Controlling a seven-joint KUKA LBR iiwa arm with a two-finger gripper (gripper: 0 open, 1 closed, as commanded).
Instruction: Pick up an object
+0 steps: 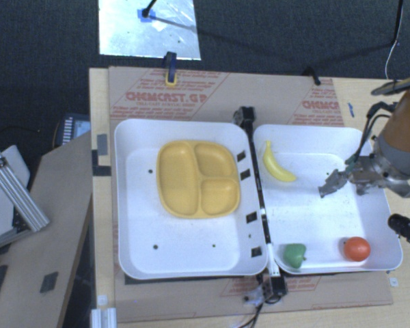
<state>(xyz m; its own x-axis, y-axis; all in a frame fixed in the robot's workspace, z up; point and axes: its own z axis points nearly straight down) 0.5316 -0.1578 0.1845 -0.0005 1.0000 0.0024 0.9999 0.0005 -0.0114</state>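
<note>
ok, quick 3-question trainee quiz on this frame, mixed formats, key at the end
1. True or false: the banana lies in the same bin as the yellow divided plate.
2. Multiple choice: which thing sits nearest the right bin's front right corner? A) banana B) green pepper C) tomato
3. Short answer: over which bin is the gripper, and is anything seen between its fingers?

Key
1. False: the banana is in the right bin, the plate in the left bin.
2. C
3. Over the right bin, to the right of the banana; nothing is seen between its fingers.
</note>
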